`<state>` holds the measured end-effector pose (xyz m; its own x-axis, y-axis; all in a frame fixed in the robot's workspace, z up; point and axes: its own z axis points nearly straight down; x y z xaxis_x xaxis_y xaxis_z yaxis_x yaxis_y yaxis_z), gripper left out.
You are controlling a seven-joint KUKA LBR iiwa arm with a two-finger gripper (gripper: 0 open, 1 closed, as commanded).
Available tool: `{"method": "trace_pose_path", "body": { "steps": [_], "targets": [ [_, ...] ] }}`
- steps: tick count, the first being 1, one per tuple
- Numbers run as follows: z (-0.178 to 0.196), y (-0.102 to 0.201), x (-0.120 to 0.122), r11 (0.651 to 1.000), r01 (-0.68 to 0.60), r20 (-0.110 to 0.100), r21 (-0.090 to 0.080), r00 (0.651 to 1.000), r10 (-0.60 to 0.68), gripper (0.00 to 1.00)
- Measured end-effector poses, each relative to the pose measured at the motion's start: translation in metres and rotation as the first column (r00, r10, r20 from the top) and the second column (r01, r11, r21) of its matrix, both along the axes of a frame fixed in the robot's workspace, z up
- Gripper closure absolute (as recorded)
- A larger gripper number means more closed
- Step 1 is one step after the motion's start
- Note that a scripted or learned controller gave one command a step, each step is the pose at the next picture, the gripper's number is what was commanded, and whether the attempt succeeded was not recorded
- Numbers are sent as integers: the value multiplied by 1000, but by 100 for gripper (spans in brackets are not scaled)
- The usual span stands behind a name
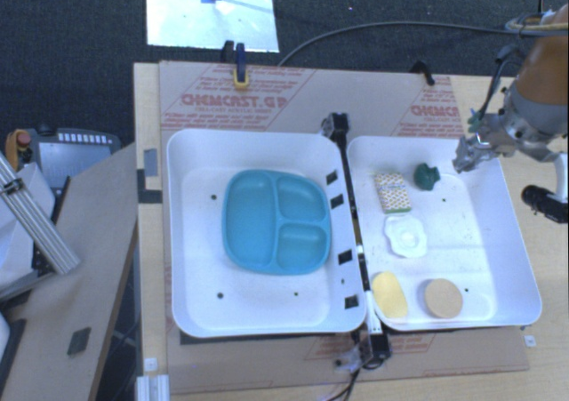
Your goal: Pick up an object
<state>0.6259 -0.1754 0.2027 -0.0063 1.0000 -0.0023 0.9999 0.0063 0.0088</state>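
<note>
My jaws hung over the right bin's far edge; whether they stood wide or narrow I could not tell, and nothing showed between them. Nearest candidate: green object, just inside. Beyond lay patterned block, white piece, yellow piece, tan disc. The blue plate sat alone in the left bin, presumably the drop side.

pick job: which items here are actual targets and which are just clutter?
Job:
- tool, above the right bin's far edge
- green object
- patterned block
- white fried-egg piece
- yellow piece
- tan round disc

Lying about:
- blue divided plate, left bin
- yellow clamp
- pendant at left
</note>
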Motion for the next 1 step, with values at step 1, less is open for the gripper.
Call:
{"method": "trace_pose_path", "body": {
  "steps": [1],
  "targets": [
    [55,0,2,1000,0,0,0,1000,0,100]
  ]
}}
